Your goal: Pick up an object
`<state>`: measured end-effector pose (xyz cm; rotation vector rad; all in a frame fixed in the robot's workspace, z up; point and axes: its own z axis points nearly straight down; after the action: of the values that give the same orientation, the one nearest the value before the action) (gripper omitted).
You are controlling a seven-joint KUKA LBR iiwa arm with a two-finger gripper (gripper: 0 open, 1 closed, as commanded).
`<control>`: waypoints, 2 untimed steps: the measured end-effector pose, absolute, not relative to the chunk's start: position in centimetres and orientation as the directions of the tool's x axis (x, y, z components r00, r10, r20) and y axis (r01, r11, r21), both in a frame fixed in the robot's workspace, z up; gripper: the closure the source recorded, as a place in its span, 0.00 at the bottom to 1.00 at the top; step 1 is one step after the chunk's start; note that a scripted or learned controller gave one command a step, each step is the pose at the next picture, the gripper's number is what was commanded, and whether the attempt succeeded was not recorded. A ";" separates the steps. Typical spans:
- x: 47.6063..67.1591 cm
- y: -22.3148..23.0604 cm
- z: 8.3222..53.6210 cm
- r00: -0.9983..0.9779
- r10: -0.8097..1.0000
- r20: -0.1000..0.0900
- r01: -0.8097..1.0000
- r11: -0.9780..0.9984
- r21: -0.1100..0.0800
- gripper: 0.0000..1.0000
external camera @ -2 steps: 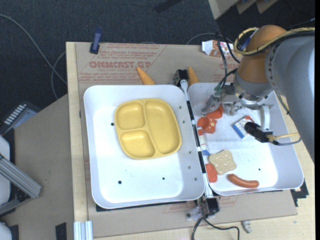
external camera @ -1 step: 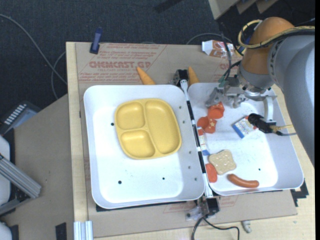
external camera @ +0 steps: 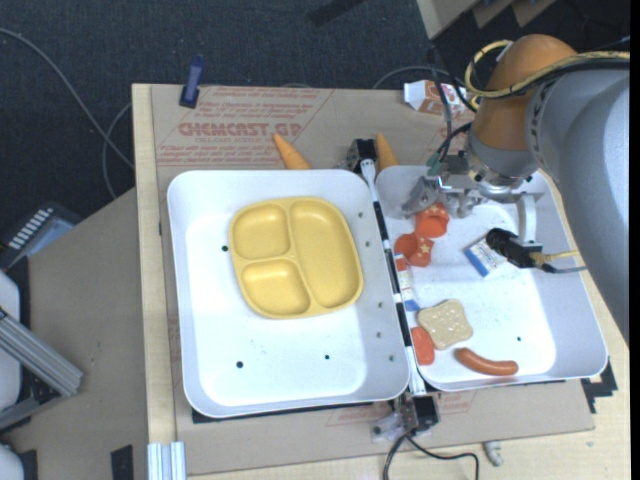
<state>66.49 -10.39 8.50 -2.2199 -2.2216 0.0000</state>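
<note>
Orange-red toy piece [external camera: 432, 224] lies at far end of right bin [external camera: 560, 358], directly under claw [external camera: 445, 196]; cannot tell claw opening or any hold. Nearer from it: red piece [external camera: 414, 250], blue-white packet [external camera: 481, 258], toast slice [external camera: 445, 321], sausage [external camera: 487, 364]. Left bin [external camera: 200, 368] carries yellow divided tray [external camera: 296, 256]

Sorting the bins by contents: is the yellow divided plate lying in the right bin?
No. The yellow divided plate lies in the left bin; the right bin holds the sausage and toast.
</note>
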 end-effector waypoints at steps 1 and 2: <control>65.5 -11.9 8.5 0.001 1.000 0.000 1.000 -0.001 -0.002 0.00; 66.7 -11.7 8.5 -0.001 1.000 -0.001 1.000 0.001 0.003 0.00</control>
<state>66.69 -11.70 8.49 -2.2225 -2.2244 -0.0020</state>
